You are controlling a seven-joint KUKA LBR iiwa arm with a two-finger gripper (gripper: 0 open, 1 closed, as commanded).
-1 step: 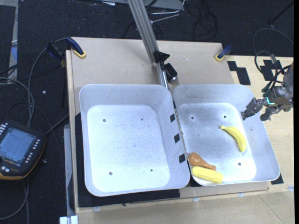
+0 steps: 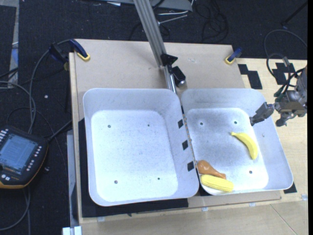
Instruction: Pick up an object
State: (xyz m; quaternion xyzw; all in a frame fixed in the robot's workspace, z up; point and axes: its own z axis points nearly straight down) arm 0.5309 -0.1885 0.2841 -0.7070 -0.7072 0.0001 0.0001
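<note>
Gripper (image 2: 271, 115) hangs over right bin (image 2: 215, 102) at its right rim, fingers spread wide, holding nothing. Banana (image 2: 247, 142) lies on bin floor just below-left of it. Corn cob (image 2: 216, 183) and orange toy (image 2: 209, 169) touch at front edge.

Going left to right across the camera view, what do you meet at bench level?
Handheld pendant → left bin → orange-brown item → banana → gripper, over the right bin's right rim.
</note>
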